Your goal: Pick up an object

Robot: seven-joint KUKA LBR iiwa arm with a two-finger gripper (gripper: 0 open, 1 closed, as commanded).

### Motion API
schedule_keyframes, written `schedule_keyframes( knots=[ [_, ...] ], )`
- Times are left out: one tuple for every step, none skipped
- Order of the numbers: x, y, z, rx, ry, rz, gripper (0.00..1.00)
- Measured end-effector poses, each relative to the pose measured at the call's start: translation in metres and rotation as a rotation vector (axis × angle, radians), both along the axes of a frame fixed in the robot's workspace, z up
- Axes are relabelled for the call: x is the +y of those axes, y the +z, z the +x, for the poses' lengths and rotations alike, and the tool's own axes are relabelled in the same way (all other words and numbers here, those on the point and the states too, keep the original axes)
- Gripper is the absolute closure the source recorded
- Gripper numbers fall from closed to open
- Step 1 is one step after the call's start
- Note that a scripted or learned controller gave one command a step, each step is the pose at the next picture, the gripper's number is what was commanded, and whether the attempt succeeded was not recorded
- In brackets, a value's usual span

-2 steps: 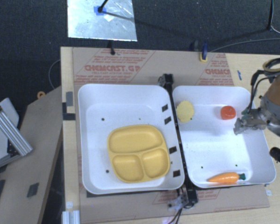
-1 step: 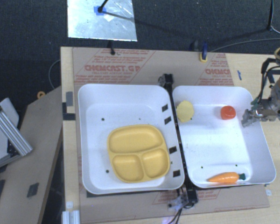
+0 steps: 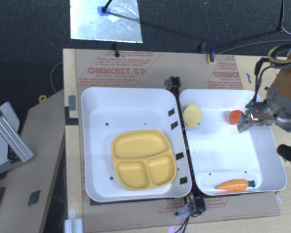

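Yellow tray [image 3: 143, 159], pale yellow ball [image 3: 192, 115], orange carrot [image 3: 232, 184], apparently red-orange ball [image 3: 235, 116], white bins [image 3: 94, 130].

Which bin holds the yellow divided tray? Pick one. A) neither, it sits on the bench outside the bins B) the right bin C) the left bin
C: the yellow divided tray lies flat inside the left bin, while the right bin holds the carrot, a yellow ball and a red ball.

A small red-orange ball [image 3: 235, 116] is sitting toward the far right of the right bin [image 3: 223, 149]. A pale yellow ball [image 3: 192, 115] is resting at its far left wall. An orange toy carrot [image 3: 234, 184] is lying lengthwise along its near wall, green end rightward.
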State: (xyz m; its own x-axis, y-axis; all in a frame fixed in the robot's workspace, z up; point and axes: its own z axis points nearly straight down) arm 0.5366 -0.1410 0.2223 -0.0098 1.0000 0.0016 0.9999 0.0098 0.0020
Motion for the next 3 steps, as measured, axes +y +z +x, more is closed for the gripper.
schedule_keyframes(
  knots=[
    [0.052, 0.011, -0.004, 0.000, 0.001, 0.000, 1.00],
    [0.112, 0.018, -0.006, 0.000, 0.002, 0.000, 1.00],
    [0.168, 0.004, -0.010, 0.002, 0.000, 0.000, 1.00]
  ],
)
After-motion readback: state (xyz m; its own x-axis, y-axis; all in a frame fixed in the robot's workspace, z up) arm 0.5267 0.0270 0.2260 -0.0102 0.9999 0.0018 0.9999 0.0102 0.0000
